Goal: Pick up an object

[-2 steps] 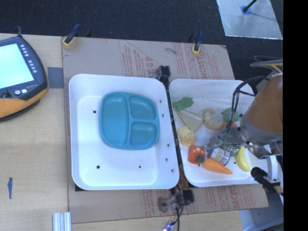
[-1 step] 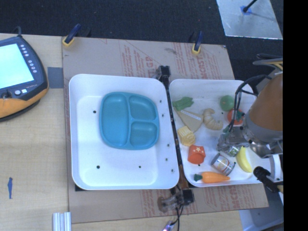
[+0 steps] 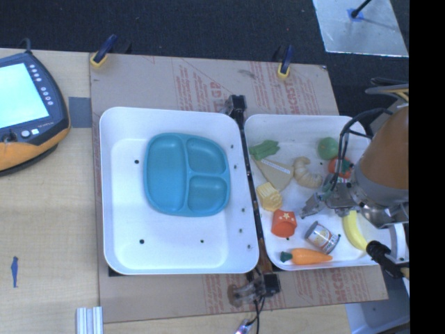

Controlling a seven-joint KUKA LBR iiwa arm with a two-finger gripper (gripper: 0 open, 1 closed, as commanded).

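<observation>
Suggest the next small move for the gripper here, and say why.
Probably a short descent with a slight shift toward the silver can. The gripper hangs over the right bin, with nothing visible between its fingers, above the gap between the orange cup and the can. The can lies apart from its neighbours, so it looks like the easiest target.

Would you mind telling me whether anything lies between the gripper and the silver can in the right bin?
Nothing visible does. The gripper hangs just above and left of the silver can, with only bare bin floor between them; the red cup sits off to the left.
</observation>
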